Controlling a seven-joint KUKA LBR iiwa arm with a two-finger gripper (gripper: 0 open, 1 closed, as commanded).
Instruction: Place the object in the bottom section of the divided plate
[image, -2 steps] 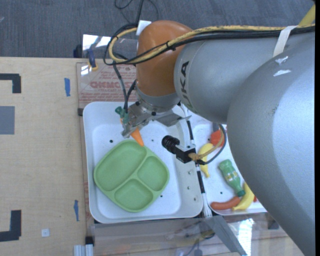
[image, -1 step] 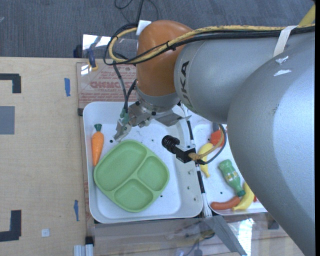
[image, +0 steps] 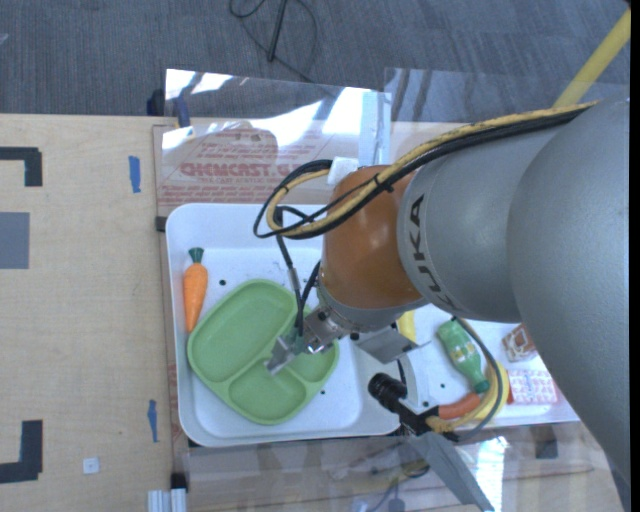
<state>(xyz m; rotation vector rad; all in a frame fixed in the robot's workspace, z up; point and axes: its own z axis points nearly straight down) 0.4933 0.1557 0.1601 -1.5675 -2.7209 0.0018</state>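
A light green divided plate (image: 235, 335) lies in the left white bin (image: 200, 420), with one large section at the upper left and smaller sections along its lower right. A toy carrot (image: 194, 287) rests in the bin just left of the plate, touching its rim. My gripper (image: 288, 352) hangs low over the plate's right side, near the ridge between sections. I see no object in it. The orange-banded wrist (image: 365, 250) looms above it and hides the bin's right part.
In the right bin lie a green bottle (image: 463, 351), a yellow item (image: 406, 325) half hidden by the arm, a red-orange piece (image: 459, 406) and a red-patterned packet (image: 525, 365). A printed cardboard sheet (image: 230, 165) sits behind the bins. Wooden bench spreads left.
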